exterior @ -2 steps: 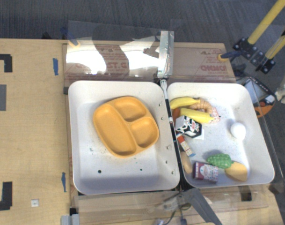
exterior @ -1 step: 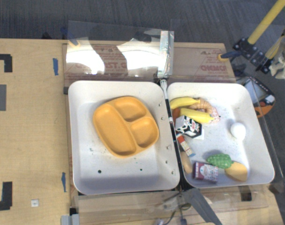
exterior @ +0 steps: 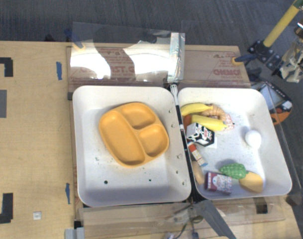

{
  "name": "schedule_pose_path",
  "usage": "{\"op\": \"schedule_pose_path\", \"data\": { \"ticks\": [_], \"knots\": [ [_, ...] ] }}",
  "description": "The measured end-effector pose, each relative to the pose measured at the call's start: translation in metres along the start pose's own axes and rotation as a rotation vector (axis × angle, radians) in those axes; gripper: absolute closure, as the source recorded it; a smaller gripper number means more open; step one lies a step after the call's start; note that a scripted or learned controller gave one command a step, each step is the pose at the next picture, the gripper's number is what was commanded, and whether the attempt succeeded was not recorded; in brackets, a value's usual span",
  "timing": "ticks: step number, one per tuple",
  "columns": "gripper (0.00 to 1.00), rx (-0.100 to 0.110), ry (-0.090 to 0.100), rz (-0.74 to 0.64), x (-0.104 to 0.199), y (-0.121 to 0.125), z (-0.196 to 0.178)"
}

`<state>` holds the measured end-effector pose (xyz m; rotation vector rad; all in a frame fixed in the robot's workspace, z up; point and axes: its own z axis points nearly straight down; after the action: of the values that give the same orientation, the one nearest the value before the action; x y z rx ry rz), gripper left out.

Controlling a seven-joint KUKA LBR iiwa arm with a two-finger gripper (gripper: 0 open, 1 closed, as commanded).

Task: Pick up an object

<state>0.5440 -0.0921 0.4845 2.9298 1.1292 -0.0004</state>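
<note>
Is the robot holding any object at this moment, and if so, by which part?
Nothing is seen held. The bananas, white ball and small can lie in the right bin; the orange divided plate lies in the left bin.

You see two bins, the left bin (exterior: 86, 183) and the right bin (exterior: 275, 148), of smooth, speckled white plastic. The divided orange plate (exterior: 134, 133) looks like matt plastic. The bananas (exterior: 203, 116) shine slightly. Brown cardboard (exterior: 211, 66) sits at upper centre under a glossy clear sheet (exterior: 121, 54).
</note>
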Motion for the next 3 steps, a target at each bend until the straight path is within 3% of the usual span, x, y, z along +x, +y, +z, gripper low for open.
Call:
{"op": "schedule_pose_path", "data": {
  "ticks": [1, 2, 3],
  "knots": [
    [1.0, 0.004, -0.002, -0.071, 0.096, -0.008, 0.006],
    [1.0, 0.002, 0.002, 0.442, 0.176, -0.047, 0.0],
    [1.0, 0.002, 0.002, 0.521, 0.212, -0.064, 0.0]
  ]
}}
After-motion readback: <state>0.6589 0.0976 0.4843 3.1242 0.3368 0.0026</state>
